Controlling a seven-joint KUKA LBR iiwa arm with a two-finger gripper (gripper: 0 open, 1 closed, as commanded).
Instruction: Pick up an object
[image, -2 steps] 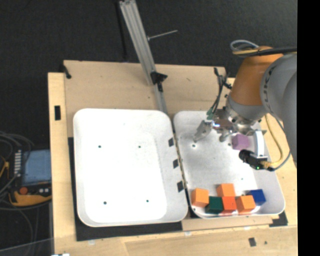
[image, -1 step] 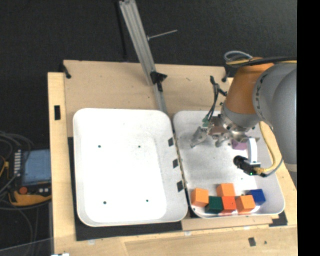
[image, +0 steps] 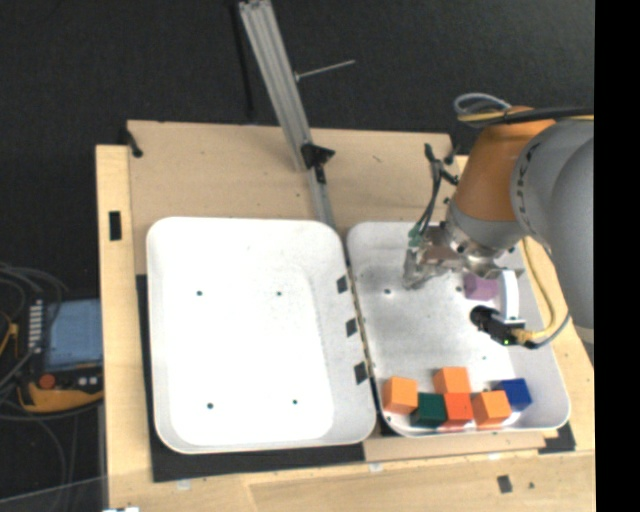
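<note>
Blocks: you are looking at a cluster of small blocks lying along the near edge of the right bin (image: 400, 300); none of them is sitting in the hand (image: 418, 268).
Worktop: the tan worktop (image: 200, 170) is carrying both white bins side by side, with a dark mat showing under their near edges.
Arm: the grey arm (image: 560, 200) with its orange band (image: 490, 180) is reaching in from your right and hanging over the far part of the right bin.
Left bin: the left bin (image: 250, 330) is lying just beside the right one, their rims touching along the middle.
Right bin: it is holding every block you can see, all gathered at its near end.
Metal rail: a grey rail (image: 285, 100) is slanting from the top of the view down to the gap between the bins.
Hand: it is hovering above the far left part of the right bin, well apart from the cluster; you cannot tell how far its fingers are standing apart, and nothing is showing between them.
Orange blocks: one (image: 402, 392) is lying at the left of the cluster, one (image: 452, 380) behind the middle, one (image: 459, 405) in front of it, one (image: 491, 406) to the right.
Green block: it (image: 431, 408) is sitting between the left orange block and the front one.
Blue block: it (image: 516, 392) is lying at the right end of the cluster.
Purple piece: a small purple object (image: 482, 287) is showing just beside the wrist, partly hidden.
</note>
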